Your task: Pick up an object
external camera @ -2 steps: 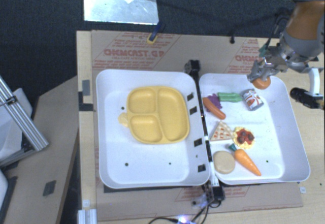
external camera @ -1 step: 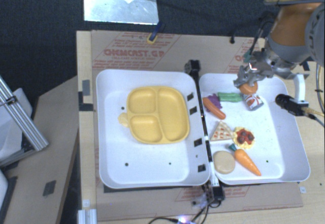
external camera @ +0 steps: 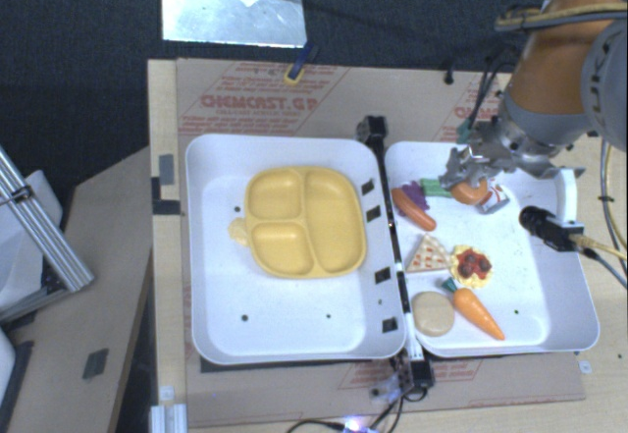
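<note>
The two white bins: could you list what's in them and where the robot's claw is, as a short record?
left bin: yellow divided plate
right bin: hot dog, pizza slice, round cookie, carrot, pasta piece, purple item, partly hidden
gripper: low over right bin's far end, at an orange item
grasp: cannot tell

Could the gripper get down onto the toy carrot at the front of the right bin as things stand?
Probably yes. The toy carrot lies uncovered near the right bin's front edge, with only a round beige piece close beside it. The gripper sits at the bin's far end, and nothing tall stands between them.
</note>
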Controlling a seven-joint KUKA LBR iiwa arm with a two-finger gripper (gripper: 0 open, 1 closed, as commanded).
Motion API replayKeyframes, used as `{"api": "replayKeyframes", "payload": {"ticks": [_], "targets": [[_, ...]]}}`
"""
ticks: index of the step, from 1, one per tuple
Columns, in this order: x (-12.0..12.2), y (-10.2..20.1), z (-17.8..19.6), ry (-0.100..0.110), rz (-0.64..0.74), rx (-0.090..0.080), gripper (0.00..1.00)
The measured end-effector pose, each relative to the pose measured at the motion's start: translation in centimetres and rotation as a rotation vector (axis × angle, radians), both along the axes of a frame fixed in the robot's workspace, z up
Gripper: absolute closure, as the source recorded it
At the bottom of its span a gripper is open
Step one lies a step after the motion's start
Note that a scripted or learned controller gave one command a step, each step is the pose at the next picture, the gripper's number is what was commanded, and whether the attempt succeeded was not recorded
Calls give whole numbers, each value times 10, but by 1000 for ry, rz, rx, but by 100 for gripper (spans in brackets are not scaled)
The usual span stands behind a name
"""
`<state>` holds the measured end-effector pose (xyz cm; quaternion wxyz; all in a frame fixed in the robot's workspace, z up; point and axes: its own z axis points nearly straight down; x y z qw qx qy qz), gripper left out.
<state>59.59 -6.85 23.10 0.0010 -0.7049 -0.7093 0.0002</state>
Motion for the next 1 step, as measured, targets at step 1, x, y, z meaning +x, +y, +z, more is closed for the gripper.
{"api": "replayKeyframes", "payload": {"ticks": [1], "targets": [[11, 1, 4, -5, 0, -1, 100]]}}
